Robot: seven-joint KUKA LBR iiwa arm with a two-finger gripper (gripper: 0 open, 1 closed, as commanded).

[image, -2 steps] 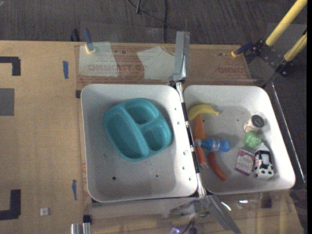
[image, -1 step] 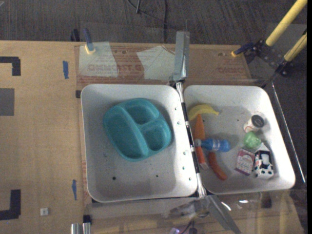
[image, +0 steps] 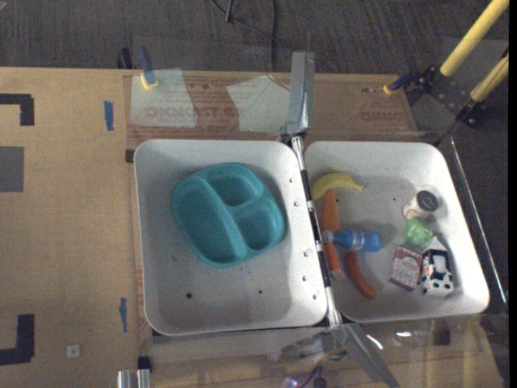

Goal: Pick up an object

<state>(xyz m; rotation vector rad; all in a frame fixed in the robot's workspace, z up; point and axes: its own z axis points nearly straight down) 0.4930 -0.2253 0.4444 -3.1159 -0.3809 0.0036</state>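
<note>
Small round dark-topped item (image: 426,202) near green cup (image: 418,232), identity unclear

One fixed overhead camera, slanted down on both white bins (image: 153,297) from moderate height.

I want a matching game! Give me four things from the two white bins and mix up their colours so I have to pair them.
Things:
1. divided plate
2. banana
3. small bottle
4. small cup

Colours:
A. green
B. yellow
C. teal
D. blue

Right pairs: 1-C, 2-B, 3-D, 4-A. The divided plate lies in the left bin; the other three lie in the right bin.
</note>
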